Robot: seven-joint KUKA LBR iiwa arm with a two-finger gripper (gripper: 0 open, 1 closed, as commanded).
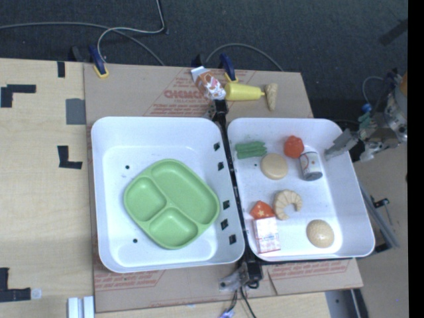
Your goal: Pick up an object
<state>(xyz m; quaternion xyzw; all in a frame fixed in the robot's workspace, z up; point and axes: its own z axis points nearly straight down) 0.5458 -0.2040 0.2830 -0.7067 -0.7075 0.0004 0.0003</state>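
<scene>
The right bin (351, 197) holds several small items: a green flat piece (250, 149), a red tomato-like ball (293, 146), a pale round disc (274, 166), a small grey can (310, 165), a croissant (287, 203), a red wedge (262, 211), a red-and-white carton (267, 234) and a tan bun (320, 233). My gripper (341, 146) hangs at the right bin's far right rim, just right of the can and apart from it. It holds nothing that I can see.
The left bin (109, 197) carries a green divided plate (171, 203). Behind the bins on the cardboard lie a yellow banana-like toy (244, 92) and a small wrapped packet (209, 81). Cables run across the dark floor at the back.
</scene>
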